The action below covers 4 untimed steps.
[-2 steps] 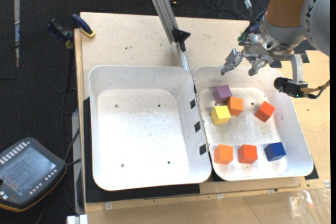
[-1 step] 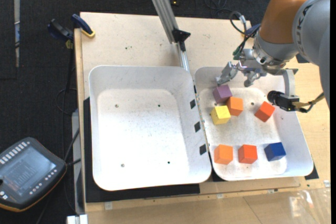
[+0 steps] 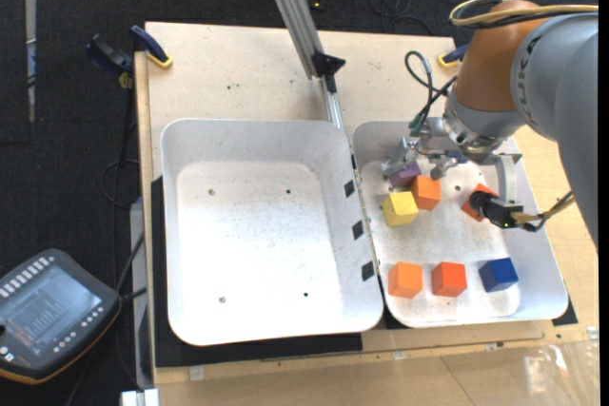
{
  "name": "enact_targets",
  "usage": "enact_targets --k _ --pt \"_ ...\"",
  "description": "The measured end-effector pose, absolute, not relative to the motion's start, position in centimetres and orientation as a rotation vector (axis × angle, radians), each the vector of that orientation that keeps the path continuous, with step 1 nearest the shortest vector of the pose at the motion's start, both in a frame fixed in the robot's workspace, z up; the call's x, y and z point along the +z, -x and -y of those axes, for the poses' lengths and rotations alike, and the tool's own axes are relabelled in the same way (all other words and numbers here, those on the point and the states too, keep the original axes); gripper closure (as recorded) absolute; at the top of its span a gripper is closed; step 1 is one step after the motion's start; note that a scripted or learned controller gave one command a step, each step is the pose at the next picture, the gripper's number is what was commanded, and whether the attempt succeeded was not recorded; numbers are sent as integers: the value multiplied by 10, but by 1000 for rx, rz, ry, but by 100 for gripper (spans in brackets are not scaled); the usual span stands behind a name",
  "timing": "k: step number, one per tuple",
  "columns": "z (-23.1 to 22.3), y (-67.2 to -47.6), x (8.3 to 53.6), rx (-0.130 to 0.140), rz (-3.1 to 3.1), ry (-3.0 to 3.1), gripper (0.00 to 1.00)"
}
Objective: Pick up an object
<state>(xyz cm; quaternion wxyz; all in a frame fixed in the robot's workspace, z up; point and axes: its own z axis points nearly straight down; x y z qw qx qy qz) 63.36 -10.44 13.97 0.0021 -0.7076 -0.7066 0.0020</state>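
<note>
purple block (image 3: 406,174) | small, dull, cube-like; under pincer (image 3: 419,164)

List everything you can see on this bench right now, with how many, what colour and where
Yellow block: 1, yellow, right bin, upper left.
Purple block: 1, purple, right bin, under the gripper.
Orange blocks: 3, orange; one beside the yellow block, two along the near edge.
Blue block: 1, blue, right bin, near right corner.
Red object: 1, red, right bin, right side.
Bins: 2, white, side by side.
Pendant: 1, grey, lower left.
Gripper: 1, low over the purple block.
</note>
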Motion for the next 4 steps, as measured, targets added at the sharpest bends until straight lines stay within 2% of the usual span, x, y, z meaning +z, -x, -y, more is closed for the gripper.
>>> enact_targets --k 1,2,3,4 --pt "105 -636 154 -2 2222 2225 100" --pt "99 -641 216 -7 2229 2222 100" --pt "99 -641 207 1 2225 2219 100" --pt "44 -634 223 -4 2231 2212 100"
